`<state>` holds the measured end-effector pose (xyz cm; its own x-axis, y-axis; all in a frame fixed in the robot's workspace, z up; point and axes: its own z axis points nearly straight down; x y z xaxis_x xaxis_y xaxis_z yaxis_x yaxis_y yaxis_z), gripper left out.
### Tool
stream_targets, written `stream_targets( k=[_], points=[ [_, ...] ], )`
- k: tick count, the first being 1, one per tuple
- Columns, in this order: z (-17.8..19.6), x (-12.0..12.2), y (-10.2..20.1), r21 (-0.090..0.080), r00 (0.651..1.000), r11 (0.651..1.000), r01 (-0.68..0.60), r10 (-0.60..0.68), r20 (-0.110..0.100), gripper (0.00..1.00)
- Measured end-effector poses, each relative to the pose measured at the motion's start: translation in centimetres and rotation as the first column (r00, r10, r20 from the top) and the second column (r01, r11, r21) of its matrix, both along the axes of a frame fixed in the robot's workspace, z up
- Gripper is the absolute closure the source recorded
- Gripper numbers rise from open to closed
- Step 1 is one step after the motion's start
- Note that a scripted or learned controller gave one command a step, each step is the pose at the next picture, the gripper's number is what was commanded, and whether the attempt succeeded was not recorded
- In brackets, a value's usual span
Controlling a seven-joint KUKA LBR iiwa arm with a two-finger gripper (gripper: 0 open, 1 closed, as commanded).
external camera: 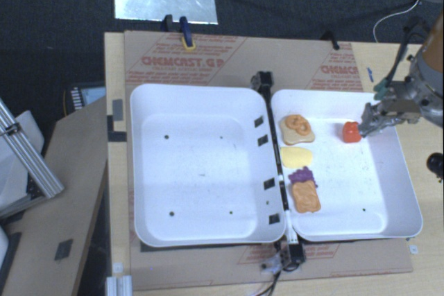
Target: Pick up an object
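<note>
Red block (352, 132) looks like the pick target, sitting in the right bin (395, 215) just off the tip of the gripper (369, 123), on the side away from the arm. The gripper comes in low from the bin's outer edge and its tip is touching or nearly touching the block, but I honestly can't tell from this slanted top view whether it's open, closed, or actually has hold of anything, so I wouldn't call it a grasp. My guess is it's lined up that way because the red block is alone in open floor, the easiest thing to reach. Farther out past the block, along the divider wall, the other pieces are bunched in a column: an orange bear-shaped toy (297, 129), a pale yellow piece (296, 157), then a purple bit (302, 177) touching another orange piece (306, 197). Way beyond those is the left bin (149, 218). Readable text: the brown sheet (229, 55) under the bins says "CHEMCAST GP" in red, repeated upside down near the gripper's side.
</note>
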<state>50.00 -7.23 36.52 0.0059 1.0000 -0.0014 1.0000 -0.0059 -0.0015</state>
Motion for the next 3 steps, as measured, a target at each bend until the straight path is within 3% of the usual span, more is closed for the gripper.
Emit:
stream_targets(
  k=[1,2,3],
  points=[
    [8.7,1.4,8.1,0.004,1.0,1.0,-0.019,0.019,0.014,1.0],
    [4.7,-1.5,17.4,0.004,1.0,1.0,-0.02,0.02,0.001,1.0],
    [15.1,-1.3,21.1,0.007,1.0,1.0,-0.015,0.014,0.015,1.0]
  ],
)
